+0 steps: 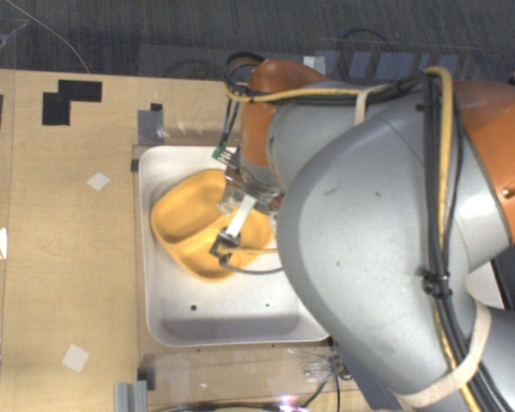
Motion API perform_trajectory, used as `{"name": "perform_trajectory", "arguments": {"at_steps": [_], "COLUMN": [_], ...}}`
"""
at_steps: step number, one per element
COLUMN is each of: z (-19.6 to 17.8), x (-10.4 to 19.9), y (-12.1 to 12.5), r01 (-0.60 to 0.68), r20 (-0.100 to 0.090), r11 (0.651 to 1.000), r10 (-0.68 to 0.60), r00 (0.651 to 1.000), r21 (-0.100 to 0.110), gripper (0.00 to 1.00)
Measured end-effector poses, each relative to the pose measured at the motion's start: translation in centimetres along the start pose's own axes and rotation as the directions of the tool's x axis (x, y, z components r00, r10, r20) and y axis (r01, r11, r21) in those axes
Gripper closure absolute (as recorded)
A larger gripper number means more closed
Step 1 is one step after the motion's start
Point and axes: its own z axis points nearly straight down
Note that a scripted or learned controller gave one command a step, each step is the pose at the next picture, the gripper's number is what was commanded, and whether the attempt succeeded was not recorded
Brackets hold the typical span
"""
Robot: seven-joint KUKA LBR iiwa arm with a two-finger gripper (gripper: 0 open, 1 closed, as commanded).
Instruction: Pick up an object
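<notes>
A yellow, bowl-like object point(184, 217) lies in the left white bin point(215, 316), toward its far left part. My gripper point(238, 202) hangs over the right side of this yellow object, close to it or touching it. The big grey arm with its orange band point(270, 101) reaches in from the right and hides the object's right edge.
The arm's bulk covers the right part of the bin and everything to the right of it. The bin's near floor point(223, 303) shows bare white. To the left lies the wooden bench top point(60, 230) with black squares and small white tags.
</notes>
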Motion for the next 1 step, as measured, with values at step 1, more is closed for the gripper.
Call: {"name": "perform_trajectory", "arguments": {"at_steps": [1], "z": [0.01], "x": [0.04], "y": [0.03], "r01": [0.001], "r20": [-0.001], "r11": [1.000], "r10": [-0.001], "r00": [1.000], "r21": [-0.003], "gripper": [0.00]}}
